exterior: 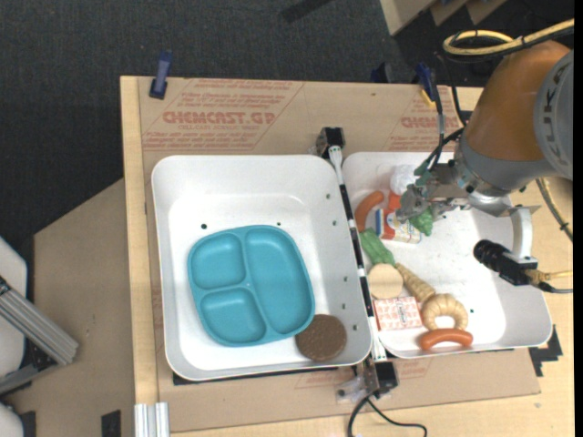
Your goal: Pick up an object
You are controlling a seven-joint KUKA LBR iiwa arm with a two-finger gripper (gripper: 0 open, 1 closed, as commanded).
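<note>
Green toy (421,218) beneath gripper (426,198), amid right bin (510,317) clutter.

A blue plate (251,283) with three parts lies in the left white bin (182,189). A brown round cookie (322,337) sits just beside the plate, at its lower right corner, touching its edge. The bin rests on a brown cardboard sheet (219,116) with red letters, seen above the plate. Dark carpet (137,16) lies beyond the cardboard.

Robotics lab: clamped board surface (228,116) with two white bins (173,185), cabling (474,39), dark carpet floor (109,16).
</note>
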